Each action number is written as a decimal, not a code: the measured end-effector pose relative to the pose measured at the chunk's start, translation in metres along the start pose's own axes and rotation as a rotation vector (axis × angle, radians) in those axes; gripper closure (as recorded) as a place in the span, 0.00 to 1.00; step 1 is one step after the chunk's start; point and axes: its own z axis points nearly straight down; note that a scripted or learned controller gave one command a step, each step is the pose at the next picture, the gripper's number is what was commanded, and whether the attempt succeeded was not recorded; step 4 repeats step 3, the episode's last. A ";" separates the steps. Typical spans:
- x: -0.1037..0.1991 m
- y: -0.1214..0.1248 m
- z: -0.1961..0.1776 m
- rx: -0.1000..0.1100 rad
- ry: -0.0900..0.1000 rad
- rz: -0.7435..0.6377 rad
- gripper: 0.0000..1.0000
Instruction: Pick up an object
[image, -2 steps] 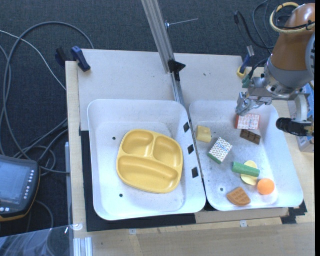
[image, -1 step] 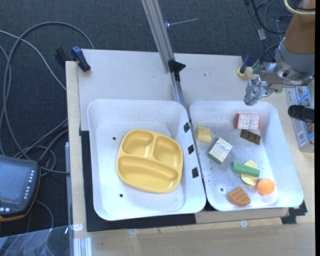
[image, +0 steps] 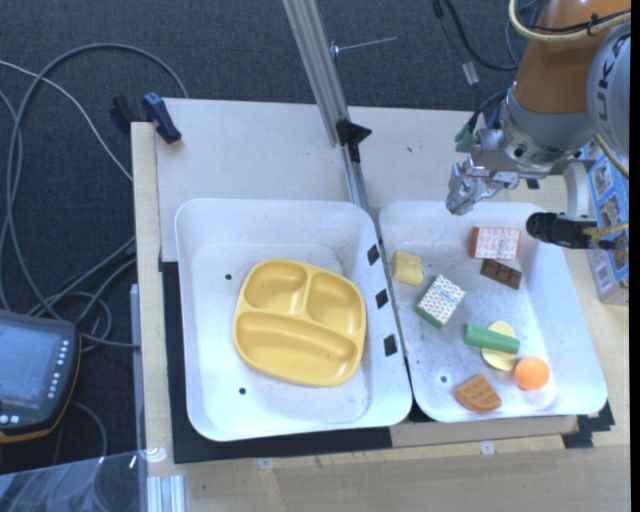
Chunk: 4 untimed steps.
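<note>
The gripper (image: 462, 198) hangs over the far edge of the right bin (image: 560, 395). Its tips are a small grey blur, so I cannot tell how the jaws are set, and I see no toy in them.

The toys are all in the right bin, and I will use the checked block (image: 441, 300) in the middle as my marker. The yellow cube (image: 407, 268) is just up and to the left of it, close to the wall between the bins. The red and white block (image: 496, 242) is up and to the right of it, and the brown chocolate bar (image: 501, 273) sits just under that one. The green stick (image: 491, 337) is down and to the right of the checked block, lying on a yellow slice (image: 499, 355). The orange ball (image: 532, 374) is farther that way, and the waffle cookie (image: 476, 394) is right below the block, near the front rim. The left bin (image: 200, 300) holds a yellow plate (image: 299, 322).

I think the pick has not started yet. If the arm drops straight down, it may hit the bin rim and close on air. The ball could roll off. The green stick could slip off the slice. Toys that sit close could get bumped or grabbed two at once
</note>
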 end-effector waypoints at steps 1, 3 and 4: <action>0.050 0.008 -0.001 -0.004 -0.001 -0.001 1.00; 0.155 0.025 0.034 -0.001 -0.001 0.001 1.00; 0.155 0.025 0.034 -0.001 -0.001 0.001 1.00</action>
